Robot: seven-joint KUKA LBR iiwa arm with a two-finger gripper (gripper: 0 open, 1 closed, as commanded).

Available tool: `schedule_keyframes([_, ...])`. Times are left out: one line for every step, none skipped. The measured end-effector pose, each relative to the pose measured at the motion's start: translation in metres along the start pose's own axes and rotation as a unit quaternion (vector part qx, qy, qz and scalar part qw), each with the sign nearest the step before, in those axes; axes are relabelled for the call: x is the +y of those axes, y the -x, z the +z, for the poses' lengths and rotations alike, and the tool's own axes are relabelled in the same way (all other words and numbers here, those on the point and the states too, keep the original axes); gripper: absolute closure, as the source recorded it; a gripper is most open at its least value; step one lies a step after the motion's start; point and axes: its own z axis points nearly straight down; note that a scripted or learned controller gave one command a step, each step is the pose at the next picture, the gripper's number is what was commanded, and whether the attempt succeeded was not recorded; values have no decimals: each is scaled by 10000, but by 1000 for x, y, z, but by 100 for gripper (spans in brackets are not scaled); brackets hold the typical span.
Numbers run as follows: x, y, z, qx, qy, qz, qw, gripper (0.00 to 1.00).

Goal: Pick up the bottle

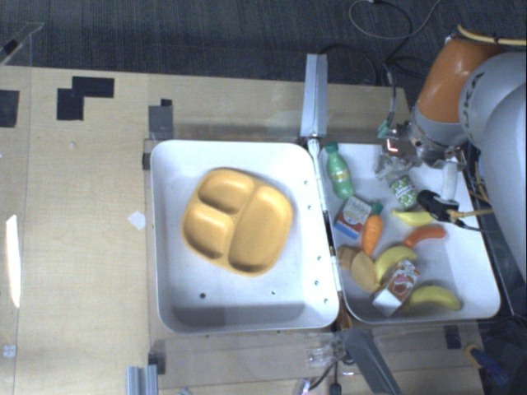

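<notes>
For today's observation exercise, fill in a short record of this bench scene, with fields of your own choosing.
left bin: white bin holding a yellow divided plate
right bin: white bin holding mixed toy food
bottle: green bottle, lying along the right bin's left wall, near the back
carrot: orange carrot, near the middle of the right bin
bananas: one at the front, one mid-bin
gripper: gripper over the back of the right bin, to the right of the bottle, apart from it
task state: bottle not yet picked up
</notes>
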Motion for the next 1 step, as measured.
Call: schedule_keyframes([-40,-28,-38,4,-23,535,9986,100])
